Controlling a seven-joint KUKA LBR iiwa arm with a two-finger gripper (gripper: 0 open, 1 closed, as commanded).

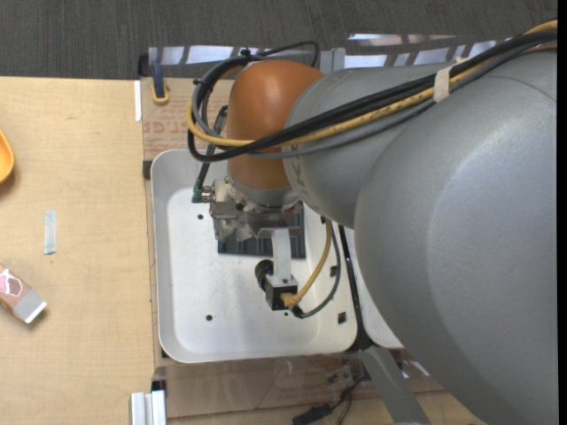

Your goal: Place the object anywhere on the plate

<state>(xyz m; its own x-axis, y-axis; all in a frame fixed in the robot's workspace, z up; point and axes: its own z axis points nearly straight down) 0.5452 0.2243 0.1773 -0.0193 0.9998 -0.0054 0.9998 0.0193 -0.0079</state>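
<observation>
My gripper (260, 237) hangs low over the middle of the left white bin (190, 277), directly under the orange band (266, 122) of the wrist. From above, its dark body hides whatever lies straight beneath it. The bare bin floor around the gripper is plain white with a few small dark specks. The grey arm (443, 193) covers the right half of the view and the second bin.
On the wooden bench left of the bin lie a small pale strip (50, 233), a red-and-white packet (19, 295) and, at the left edge, part of an orange thing (3, 158). Cables loop around the wrist.
</observation>
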